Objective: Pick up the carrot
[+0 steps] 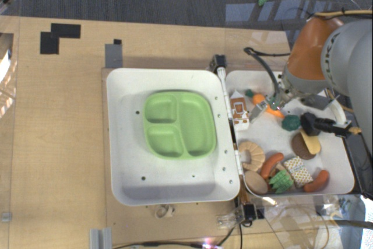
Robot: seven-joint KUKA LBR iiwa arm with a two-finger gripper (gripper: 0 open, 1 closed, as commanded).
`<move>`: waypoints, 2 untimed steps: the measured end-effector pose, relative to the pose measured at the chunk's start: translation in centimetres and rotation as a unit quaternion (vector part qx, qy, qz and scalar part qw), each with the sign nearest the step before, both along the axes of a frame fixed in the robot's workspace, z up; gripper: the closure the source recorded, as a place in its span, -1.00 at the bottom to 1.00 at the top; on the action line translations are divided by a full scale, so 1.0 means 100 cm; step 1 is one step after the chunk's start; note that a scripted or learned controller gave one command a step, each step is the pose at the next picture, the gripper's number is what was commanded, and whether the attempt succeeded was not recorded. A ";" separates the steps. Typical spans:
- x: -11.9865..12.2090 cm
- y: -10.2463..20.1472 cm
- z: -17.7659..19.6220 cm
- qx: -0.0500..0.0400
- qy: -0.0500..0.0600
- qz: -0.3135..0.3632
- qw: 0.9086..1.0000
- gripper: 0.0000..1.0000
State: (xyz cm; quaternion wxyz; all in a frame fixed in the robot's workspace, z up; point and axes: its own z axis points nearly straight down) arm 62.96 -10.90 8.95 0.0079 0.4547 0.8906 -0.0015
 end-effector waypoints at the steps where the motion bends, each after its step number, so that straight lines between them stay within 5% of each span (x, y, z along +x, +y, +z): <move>1: 0.004 0.003 0.014 0.001 -0.005 0.005 1.000 1.00; 2: 0.012 0.104 0.101 0.005 -0.002 0.081 0.997 1.00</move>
